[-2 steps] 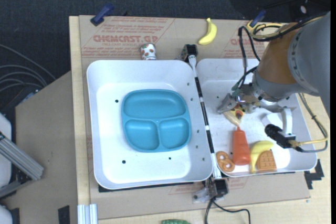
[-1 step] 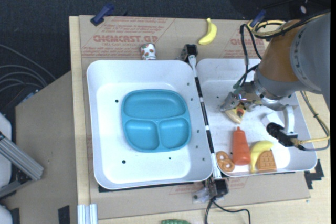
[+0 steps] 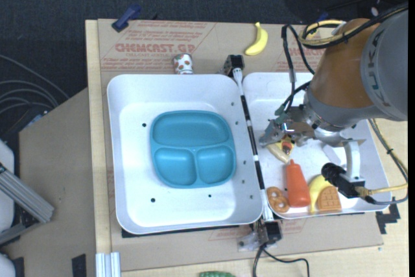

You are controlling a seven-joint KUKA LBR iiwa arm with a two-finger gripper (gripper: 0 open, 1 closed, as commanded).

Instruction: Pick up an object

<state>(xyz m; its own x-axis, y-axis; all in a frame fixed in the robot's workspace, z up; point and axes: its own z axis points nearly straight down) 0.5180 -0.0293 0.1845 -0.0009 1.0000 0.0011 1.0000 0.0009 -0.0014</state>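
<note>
Camera view: two white bins sit side by side on a cardboard-covered bench (image 3: 162, 42). The left bin (image 3: 123, 139) holds a teal tray (image 3: 192, 147) with three compartments, lying flat near the bin's centre.

The right bin (image 3: 266, 91) holds the objects, all clustered toward its front edge. An orange bottle (image 3: 296, 183) lies roughly along the bin's depth, cap toward the back. A pretzel (image 3: 276, 199) sits just left of the bottle's base, near the front-left corner. A yellow piece (image 3: 318, 187) and a waffle (image 3: 329, 200) sit just right of the bottle, touching or nearly so. A small pale item (image 3: 281, 151), blurred, lies just behind the bottle's cap.

The arm (image 3: 353, 74) comes in from the right over the right bin, orange band above the wrist. The gripper (image 3: 280, 133) is low over the bin's left-middle area, right above the pale item and close to the divider between bins. Can't tell if it's open or closed: the tip is a cluttered blur. Nothing is visibly gripped. A black part (image 3: 338, 178) of the arm assembly hangs over the yellow piece.

On the bench behind the bins: a banana (image 3: 257, 42) near the back edge, a small red-and-white item (image 3: 184, 63) behind the left bin, a blue item (image 3: 126, 18) at the back-left corner.
</note>
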